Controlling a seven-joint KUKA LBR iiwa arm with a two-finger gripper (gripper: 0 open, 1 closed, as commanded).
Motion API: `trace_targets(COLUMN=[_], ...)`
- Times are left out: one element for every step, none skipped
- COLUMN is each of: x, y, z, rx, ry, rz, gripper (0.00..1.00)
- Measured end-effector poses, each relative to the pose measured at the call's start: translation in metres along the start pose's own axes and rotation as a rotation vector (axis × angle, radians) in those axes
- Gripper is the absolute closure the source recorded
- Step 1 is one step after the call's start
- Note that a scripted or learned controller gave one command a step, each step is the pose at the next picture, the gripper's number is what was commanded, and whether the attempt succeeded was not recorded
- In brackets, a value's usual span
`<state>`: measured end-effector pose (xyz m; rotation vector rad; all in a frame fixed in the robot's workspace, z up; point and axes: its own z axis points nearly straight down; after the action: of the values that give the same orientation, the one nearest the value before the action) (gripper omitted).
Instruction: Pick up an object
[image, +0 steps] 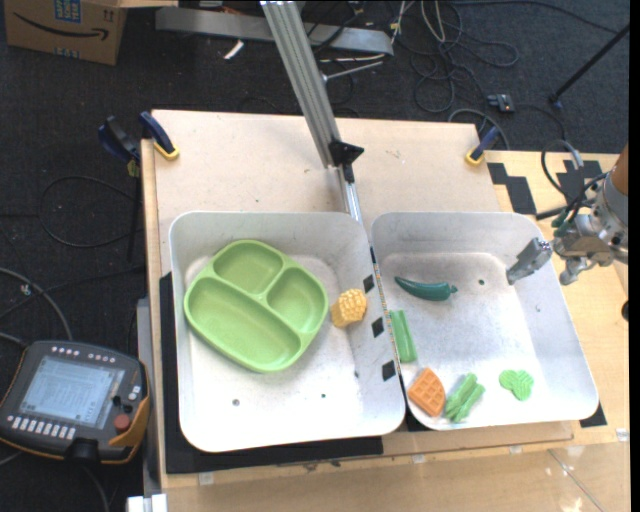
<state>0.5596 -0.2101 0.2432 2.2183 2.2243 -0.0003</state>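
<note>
Pepper (427, 289), dark green, curved and tapering to a point, lies in the right bin (560, 330) near its far wall, left of the tool (545, 262). That tool hangs at the bin's right rim with nothing seen in it; how far its fingers stand apart I cannot tell, since the arm is cut off by the frame edge. Farther left, a corn cob (348, 307) touches the green tray (257, 304).
</note>
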Motion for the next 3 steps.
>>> trace_targets(x=[-0.001,-0.002,0.047], y=[0.055,0.056,0.032], z=[0.125,0.109,0.057], rx=[0.004,-0.002,-0.004], ry=[0.001,-0.002,0.001], rz=[-0.002,-0.004,-0.004], gripper=[0.00,1.00,1.00])
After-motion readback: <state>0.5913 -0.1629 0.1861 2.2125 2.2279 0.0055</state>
